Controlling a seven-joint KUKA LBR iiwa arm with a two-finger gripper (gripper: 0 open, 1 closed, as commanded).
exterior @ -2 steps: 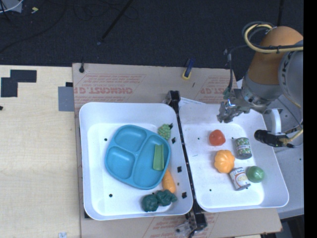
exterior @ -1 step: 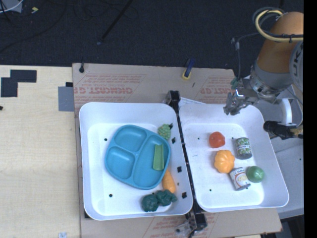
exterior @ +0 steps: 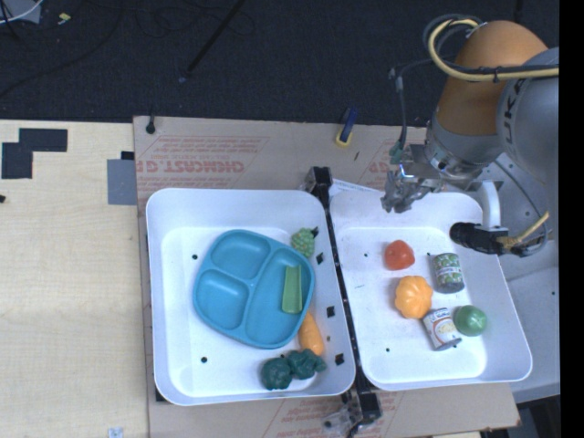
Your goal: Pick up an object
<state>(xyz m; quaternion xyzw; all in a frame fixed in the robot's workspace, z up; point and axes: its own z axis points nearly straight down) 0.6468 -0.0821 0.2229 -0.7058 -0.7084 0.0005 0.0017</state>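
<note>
Camera view shows my end effector (exterior: 399, 199) hanging over the far rim of the right bin (exterior: 511, 359); I cannot tell its state. Inside this bin, nearest to the end effector, lies a red tomato (exterior: 399, 255). Beyond it are an orange pumpkin (exterior: 412, 297), a dark can (exterior: 447, 272), a second can (exterior: 443, 328) and a green ball (exterior: 471, 319). I hold nothing.

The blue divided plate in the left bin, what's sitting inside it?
A green rectangular piece lies in the right-hand compartment of the blue divided plate; the other compartments show bare blue. Whatever is beneath the plate is covered.
</note>
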